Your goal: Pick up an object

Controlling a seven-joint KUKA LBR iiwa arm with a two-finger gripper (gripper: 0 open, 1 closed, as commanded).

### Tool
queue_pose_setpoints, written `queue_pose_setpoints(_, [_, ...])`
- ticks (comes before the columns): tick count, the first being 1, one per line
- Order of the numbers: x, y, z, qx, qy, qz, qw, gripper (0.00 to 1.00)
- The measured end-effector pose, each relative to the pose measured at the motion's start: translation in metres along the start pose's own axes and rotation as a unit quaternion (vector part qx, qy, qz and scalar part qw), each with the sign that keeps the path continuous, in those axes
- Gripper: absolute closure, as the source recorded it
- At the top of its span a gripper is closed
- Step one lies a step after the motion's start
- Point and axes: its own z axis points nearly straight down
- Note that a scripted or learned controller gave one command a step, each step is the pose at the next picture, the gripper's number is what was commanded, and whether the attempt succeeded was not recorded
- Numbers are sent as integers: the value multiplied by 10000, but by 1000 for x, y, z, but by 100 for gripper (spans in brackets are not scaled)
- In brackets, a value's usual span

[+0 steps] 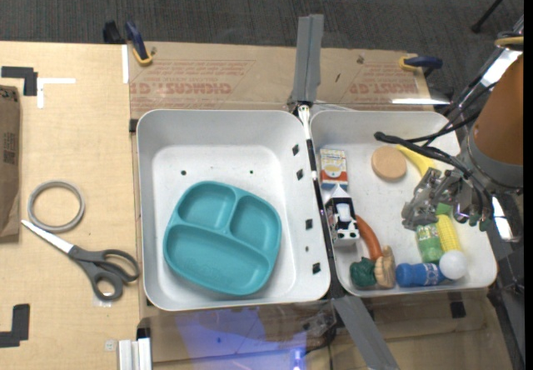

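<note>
My pincer (423, 203) hangs low in the right bin (366, 122), though I cannot tell how it is set. Just below it and a little right lie a green bottle (429, 243) and yellow corn (448, 232), long axes running straight away from me toward the bin's near wall. I judge the bottle the closest pick.

Two white bins (218, 131) of smooth, slightly glossy plastic. Teal divided plate (222, 237) — matt plastic, evenly coloured. Bench top (67, 110) of pale, matt wood or board; brown cardboard sheet (216, 81) behind, dull and printed. Scissors (83, 256) with bright metal blades and grey plastic handles. Tape roll (56, 205) faintly shiny. Gripper (435, 203) of bare grey metal — perhaps brushed, hard to judge.
</note>
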Motion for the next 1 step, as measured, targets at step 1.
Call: queue_pose_setpoints(1, [0, 0, 0, 1, 3, 2, 10000, 0])
